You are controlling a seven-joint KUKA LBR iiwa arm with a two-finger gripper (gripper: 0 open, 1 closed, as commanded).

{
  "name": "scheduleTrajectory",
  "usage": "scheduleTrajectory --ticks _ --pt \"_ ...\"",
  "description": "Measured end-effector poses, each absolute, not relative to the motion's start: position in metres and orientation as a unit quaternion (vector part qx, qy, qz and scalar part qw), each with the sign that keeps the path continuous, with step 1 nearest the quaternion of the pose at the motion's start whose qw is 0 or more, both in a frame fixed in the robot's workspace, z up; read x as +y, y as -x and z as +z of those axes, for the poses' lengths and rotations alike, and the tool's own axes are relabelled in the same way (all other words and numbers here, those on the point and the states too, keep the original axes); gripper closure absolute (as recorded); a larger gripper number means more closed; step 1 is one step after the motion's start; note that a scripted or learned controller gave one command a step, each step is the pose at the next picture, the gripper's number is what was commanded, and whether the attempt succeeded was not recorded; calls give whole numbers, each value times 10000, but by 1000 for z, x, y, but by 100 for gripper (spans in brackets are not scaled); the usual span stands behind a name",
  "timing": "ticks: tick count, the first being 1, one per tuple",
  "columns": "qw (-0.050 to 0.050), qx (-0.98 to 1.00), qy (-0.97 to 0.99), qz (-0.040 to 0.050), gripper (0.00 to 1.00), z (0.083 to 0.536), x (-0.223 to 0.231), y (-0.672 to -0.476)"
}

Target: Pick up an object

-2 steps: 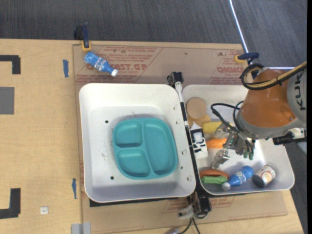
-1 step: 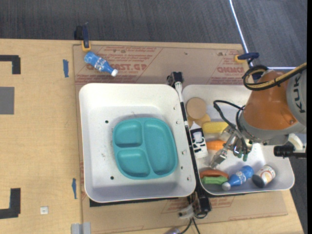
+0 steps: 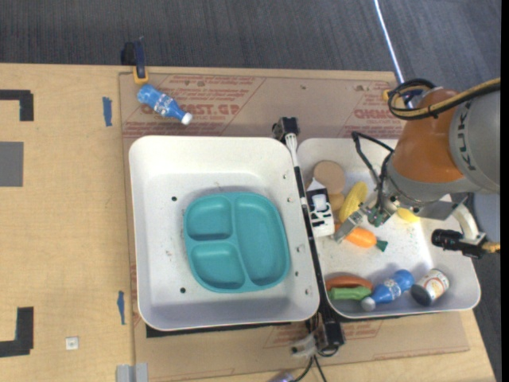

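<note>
Over the right-hand shallow white bin (image 3: 457, 293), the tool (image 3: 374, 216) hangs low at the toy pile's centre, just above the orange carrot-shaped toy (image 3: 362, 238), with the yellow corn toy (image 3: 354, 200) at eleven o'clock. Nothing looks lifted yet, so the pick remains; whether the tool is spread or pressed together, I cannot tell. Reaching from three o'clock, the grey arm bends its orange-banded wrist (image 3: 421, 146) steeply down

Arm (image 3: 445, 146) reaches into right bin (image 3: 457, 297), gripper (image 3: 374, 213) low among toy corn (image 3: 353, 200) and carrot (image 3: 362, 238); teal divided plate (image 3: 236, 241) sits in left bin (image 3: 151, 181).

The grey arm (image 3: 469, 146) reaches in from the right, its hand (image 3: 375, 213) pointed downward.
</note>
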State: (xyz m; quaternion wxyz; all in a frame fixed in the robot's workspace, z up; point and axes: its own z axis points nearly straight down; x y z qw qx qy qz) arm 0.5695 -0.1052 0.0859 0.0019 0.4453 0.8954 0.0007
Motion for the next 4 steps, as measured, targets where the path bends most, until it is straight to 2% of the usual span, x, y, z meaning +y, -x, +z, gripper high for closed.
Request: scheduleTrajectory --ticks 1,2,4 --pt "17 8837 -4681 8 0 86 -102 -529" --pt "8 8448 -5350 7 0 185 -35 -527" --pt "6 8447 -5352 4 0 185 -36 -527"
